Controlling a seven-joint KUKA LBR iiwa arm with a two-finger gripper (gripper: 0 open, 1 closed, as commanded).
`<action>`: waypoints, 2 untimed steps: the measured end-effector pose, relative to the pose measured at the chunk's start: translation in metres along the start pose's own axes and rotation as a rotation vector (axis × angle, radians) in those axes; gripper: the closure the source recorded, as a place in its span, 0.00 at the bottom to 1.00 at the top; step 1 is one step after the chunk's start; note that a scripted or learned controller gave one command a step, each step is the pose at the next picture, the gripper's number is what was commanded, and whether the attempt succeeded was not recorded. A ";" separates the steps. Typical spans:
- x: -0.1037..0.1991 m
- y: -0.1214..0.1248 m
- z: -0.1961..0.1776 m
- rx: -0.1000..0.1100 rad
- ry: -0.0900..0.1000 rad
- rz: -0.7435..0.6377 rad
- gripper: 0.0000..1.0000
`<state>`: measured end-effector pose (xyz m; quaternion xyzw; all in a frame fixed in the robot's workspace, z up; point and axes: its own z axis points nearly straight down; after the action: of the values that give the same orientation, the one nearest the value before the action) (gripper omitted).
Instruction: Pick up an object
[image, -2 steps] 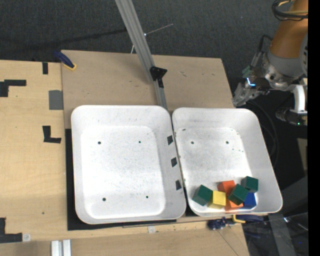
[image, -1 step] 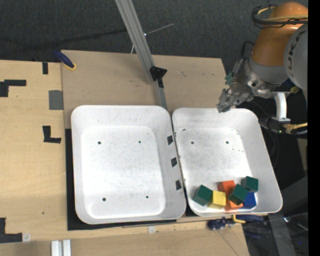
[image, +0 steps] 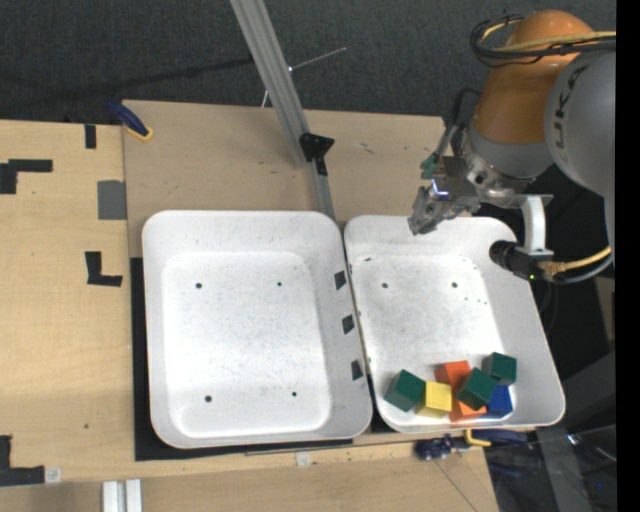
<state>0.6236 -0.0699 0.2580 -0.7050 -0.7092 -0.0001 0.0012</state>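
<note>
Several small blocks lie bunched at the near edge of the right bin (image: 400, 300): a green block (image: 406, 389), a yellow one (image: 437, 398), an orange one (image: 455, 374), more green ones (image: 479, 386) (image: 501, 367) and a blue one (image: 500, 402). My gripper (image: 427, 219) hangs over the far rim of the right bin, well away from the blocks. Nothing shows between its fingers.
The left bin (image: 245, 325) sits beside the right one, with black clips along the seam between them. A slanted metal rail (image: 285, 90) runs from the top toward the bins' far edge. A black cable fitting (image: 510, 258) sits at the right bin's far right rim.
</note>
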 end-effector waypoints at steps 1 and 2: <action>0.056 -0.014 -0.003 0.000 0.000 -0.002 1.00; 0.097 -0.039 0.001 0.002 -0.001 0.001 1.00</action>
<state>0.5840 0.0265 0.2570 -0.7052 -0.7090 0.0007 0.0015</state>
